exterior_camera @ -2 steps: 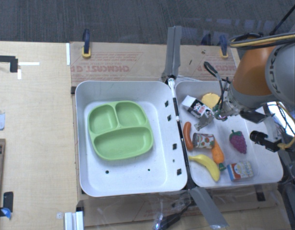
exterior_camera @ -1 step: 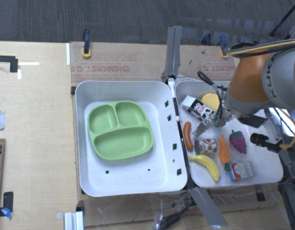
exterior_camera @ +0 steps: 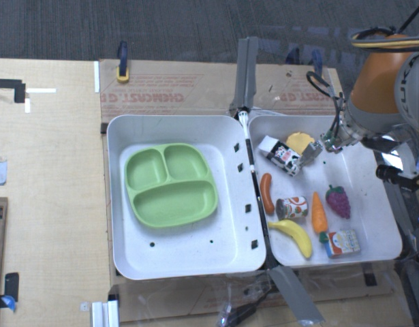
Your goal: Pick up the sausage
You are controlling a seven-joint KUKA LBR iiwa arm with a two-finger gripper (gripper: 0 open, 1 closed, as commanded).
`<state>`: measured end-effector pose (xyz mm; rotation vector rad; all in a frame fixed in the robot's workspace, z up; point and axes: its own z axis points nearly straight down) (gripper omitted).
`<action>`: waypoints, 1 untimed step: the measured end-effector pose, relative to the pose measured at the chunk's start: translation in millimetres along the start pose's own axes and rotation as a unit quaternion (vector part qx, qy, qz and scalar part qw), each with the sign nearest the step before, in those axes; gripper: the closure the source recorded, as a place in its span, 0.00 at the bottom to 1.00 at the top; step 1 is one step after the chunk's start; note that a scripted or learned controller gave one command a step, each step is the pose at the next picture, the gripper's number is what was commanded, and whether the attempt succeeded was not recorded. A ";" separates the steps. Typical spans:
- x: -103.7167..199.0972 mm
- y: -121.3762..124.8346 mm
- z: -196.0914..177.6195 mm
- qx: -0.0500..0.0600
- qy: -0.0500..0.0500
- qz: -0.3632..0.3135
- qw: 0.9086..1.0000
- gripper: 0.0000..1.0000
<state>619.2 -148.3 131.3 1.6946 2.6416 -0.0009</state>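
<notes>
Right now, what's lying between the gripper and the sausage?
In the camera view, the black-and-white carton lies between the gripper and the sausage.

Right bin [exterior_camera: 379,247], my side: sausage [exterior_camera: 266,192] lying lengthwise along the 9 o'clock wall. At its 3 o'clock, a small can [exterior_camera: 293,208] lying on its side; carrot [exterior_camera: 319,212] and grapes [exterior_camera: 338,201] further out. Banana [exterior_camera: 295,236] at 5 o'clock. I am hanging my gripper [exterior_camera: 328,144] at the sausage's 2 o'clock, beside a spotted carton [exterior_camera: 283,156]. Left bin [exterior_camera: 117,203] is holding a green plate [exterior_camera: 172,184].
</notes>
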 end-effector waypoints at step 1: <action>54.0 -7.9 38.0 0.001 0.001 0.111 0.994 0.00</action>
